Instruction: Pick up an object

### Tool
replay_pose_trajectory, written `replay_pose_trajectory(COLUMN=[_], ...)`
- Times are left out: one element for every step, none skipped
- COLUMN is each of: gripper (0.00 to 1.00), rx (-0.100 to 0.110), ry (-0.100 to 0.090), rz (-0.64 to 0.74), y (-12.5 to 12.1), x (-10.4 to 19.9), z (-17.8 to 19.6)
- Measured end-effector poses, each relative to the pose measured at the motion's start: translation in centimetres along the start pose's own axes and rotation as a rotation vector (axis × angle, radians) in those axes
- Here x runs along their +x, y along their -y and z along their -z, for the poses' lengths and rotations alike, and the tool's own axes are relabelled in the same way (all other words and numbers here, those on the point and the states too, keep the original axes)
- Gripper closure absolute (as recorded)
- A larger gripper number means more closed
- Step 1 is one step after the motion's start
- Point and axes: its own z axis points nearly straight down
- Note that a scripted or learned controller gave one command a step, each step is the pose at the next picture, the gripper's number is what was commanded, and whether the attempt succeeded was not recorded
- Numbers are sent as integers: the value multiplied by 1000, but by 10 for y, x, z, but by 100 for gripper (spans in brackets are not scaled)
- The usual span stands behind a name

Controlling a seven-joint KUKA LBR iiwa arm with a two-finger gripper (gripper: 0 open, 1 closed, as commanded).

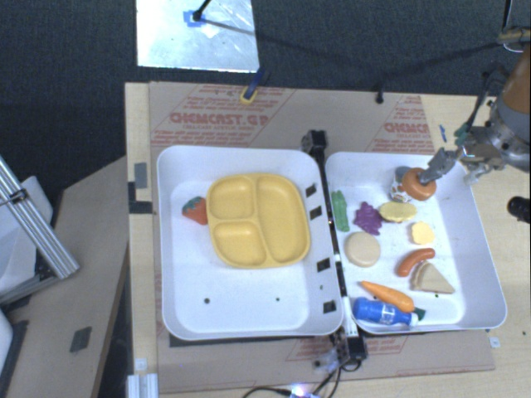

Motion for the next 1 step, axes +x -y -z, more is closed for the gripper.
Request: replay_pose_trajectory(gripper=[0], rx=[-12], ry=[2], rz=[3], y=[-2], x=[0], z=[7])
